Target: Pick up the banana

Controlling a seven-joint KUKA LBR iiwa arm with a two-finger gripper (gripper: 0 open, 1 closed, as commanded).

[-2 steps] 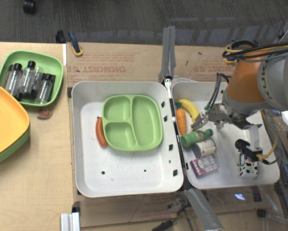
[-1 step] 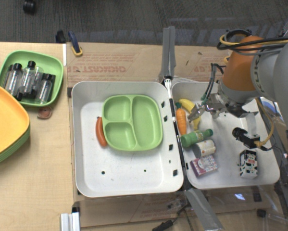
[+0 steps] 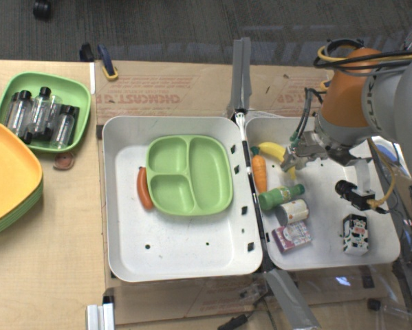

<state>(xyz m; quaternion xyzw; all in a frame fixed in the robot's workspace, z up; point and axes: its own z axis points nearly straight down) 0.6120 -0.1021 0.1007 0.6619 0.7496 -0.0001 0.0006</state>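
Camera view puts the near part of the right bin [image 3: 391, 249] well short of the jaws: a pink-and-white packet [image 3: 292, 236], a small black-and-white cow-patterned carton [image 3: 355, 235] and a pale can [image 3: 293, 211] lie there, none of them in the way. A little closer to the jaws, a green bottle [image 3: 281, 196] lies on its side, with a carrot [image 3: 260, 173] running alongside the divider just beyond it.

The gripper [image 3: 293, 158] hangs low over the far part of this bin, at the end of the grey arm [image 3: 391, 108] with its orange band. Whether the jaws stand apart or together cannot be told, as the wrist and cabling cover them from above, and nothing shows between them.

The banana [image 3: 271, 150] lies just to the left of the jaws and slightly beyond, its near end almost under the gripper body, its far end near the bin's back corner beside the carrot's top.

My reading is that the approach step is in hand and the grasp is not yet made. The next move calls for centring over the banana's thick middle, crossing its width, and keeping off the carrot.

Far left of the jaws, the other bin [image 3: 123, 253] bears a green divided plate [image 3: 190, 174] and a sausage [image 3: 144, 188].
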